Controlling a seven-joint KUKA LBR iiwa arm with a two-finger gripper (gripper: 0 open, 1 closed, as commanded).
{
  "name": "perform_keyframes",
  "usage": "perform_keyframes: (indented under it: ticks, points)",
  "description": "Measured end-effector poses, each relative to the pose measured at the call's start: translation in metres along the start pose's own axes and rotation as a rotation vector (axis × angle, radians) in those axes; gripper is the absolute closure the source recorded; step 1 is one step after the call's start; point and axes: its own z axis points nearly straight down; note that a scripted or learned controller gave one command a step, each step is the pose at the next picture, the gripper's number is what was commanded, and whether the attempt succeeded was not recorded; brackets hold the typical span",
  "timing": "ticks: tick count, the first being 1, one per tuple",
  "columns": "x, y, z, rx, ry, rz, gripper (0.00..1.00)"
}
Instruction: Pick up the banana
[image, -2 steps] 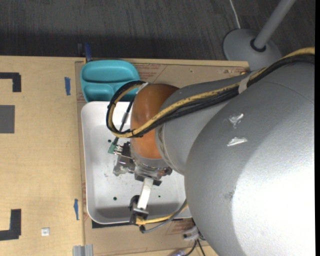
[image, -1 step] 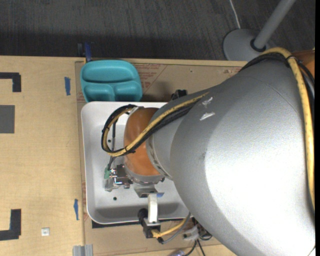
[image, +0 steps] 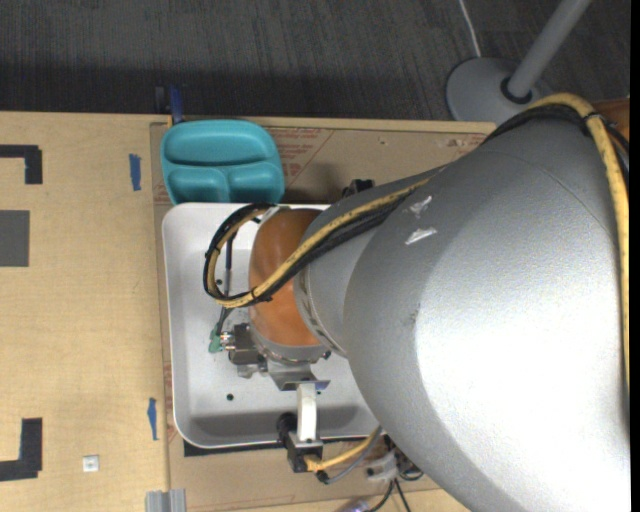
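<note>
Camera view: my grey arm (image: 470, 300) with its orange band (image: 275, 280) covers the shallow white bin (image: 190, 330); my gripper's state I cannot tell.

We see a shallow white bin (image: 190, 330) on the cardboard-covered bench (image: 80, 300). A teal moulded tray (image: 222, 160) sits just beyond the bin's far edge, touching or nearly so. Blue tape strips (image: 135, 172) mark the bench near the bin's left side, and black tape marks (image: 25, 165) lie toward the bench's left edge.
</note>
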Motion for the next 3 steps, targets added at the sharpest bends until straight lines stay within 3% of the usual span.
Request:
perform_keyframes:
  ticks: [3]
  points:
    - [0.001, 0.0, -0.029, 0.0, 0.001, 0.003, 1.0]
